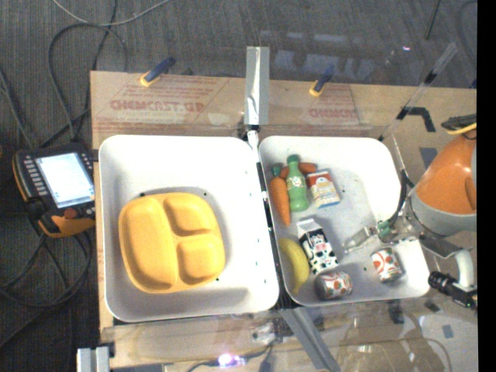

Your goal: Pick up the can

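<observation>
By the right bin's (387, 152) right edge, can (385, 264) under claw (377, 235), grip unclear.

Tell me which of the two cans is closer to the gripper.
The can at the right bin's right edge, just below the gripper; the other can lies further left, near the banana.

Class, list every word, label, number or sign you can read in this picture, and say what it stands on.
"CHEMCAST GP", faint red print on the brown board behind the left bin.
A second red print on that board behind the right bin: too faded to read.
Labels on the two cans, the milk carton and the small box: too small to read.
Handheld screen: glared out.
</observation>
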`<state>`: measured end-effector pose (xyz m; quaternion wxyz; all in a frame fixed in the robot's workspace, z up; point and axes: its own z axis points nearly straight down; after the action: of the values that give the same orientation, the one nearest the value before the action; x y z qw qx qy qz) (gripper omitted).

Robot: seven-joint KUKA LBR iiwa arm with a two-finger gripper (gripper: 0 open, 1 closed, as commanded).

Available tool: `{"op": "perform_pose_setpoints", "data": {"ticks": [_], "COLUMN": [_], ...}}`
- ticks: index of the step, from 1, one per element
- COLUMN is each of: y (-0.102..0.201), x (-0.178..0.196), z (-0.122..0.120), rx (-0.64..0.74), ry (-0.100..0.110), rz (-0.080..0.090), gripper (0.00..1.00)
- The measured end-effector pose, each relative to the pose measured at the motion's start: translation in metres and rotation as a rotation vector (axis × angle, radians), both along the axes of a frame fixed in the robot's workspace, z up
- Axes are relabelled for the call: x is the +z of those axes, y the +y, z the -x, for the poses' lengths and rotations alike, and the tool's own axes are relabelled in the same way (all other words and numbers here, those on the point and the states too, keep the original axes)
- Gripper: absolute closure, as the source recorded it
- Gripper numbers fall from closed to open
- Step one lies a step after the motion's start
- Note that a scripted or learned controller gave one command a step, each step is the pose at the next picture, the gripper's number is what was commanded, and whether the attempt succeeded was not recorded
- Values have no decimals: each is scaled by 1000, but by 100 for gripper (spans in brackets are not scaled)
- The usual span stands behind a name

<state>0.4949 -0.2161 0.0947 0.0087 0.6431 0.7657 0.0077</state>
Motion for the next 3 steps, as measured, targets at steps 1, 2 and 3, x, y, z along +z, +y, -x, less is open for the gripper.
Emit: {"op": "perform_pose_setpoints", "data": {"ticks": [1, 2, 3], "y": [20, 55, 4], "x": [-4, -4, 61], "z": [6, 7, 11], "rx": [56, 160, 257], "ry": [6, 8, 25], "rz": [16, 18, 5], "gripper": [0, 0, 0]}}
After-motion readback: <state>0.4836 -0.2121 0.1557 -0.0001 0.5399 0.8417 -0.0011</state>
